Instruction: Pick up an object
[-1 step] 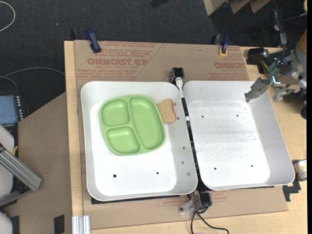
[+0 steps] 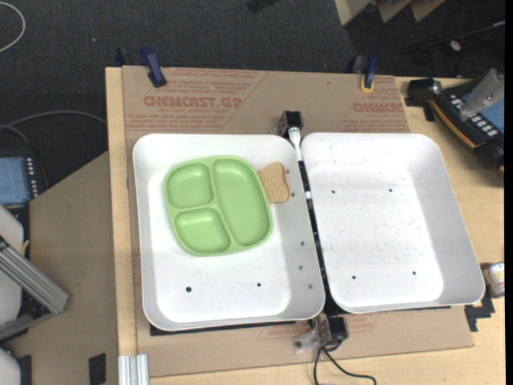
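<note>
A light green divided plate [image 2: 218,205] with three compartments lies in the left white bin [image 2: 216,299], toward its back. A tan piece that looks like a slice of bread [image 2: 276,182] rests against the plate's right rim, near the bin's right wall. The right white bin [image 2: 385,223] holds only small dark specks.
Both bins sit on a brown board [image 2: 208,99] held by blue clamps [image 2: 152,66] at the back. A black and orange device [image 2: 469,111] lies at the far right. Metal framing [image 2: 32,283] stands at the left, and cables [image 2: 337,359] run from the front edge.
</note>
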Controlling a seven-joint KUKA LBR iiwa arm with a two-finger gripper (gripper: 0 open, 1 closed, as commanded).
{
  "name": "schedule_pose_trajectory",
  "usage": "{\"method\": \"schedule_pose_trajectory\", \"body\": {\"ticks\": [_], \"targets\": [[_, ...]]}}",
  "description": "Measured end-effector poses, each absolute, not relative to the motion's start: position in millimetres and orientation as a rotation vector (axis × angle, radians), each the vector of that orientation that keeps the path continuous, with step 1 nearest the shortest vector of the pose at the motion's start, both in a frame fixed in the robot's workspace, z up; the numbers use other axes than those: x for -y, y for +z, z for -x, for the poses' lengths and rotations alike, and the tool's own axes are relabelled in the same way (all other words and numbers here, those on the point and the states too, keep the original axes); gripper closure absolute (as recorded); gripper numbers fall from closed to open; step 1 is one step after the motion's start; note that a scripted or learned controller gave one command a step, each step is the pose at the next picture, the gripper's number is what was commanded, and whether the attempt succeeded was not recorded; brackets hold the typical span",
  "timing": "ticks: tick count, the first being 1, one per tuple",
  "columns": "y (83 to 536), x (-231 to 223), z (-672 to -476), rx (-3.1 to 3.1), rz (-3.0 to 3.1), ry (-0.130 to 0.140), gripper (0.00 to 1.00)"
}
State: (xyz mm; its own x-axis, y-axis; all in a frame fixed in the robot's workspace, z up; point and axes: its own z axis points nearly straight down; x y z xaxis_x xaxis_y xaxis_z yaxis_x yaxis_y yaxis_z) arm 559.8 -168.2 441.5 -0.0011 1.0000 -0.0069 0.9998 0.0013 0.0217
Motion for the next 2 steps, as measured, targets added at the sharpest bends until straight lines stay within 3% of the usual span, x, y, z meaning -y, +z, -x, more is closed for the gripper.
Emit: {"method": "schedule_pose_trajectory", "body": {"ticks": [1,2], "targets": [[543.1,197.5,-512.2,-2.206,-2.216,0.009,0.0],[536.2,124.8,-478.1,-2.23,-2.215,0.002,0.0]]}}
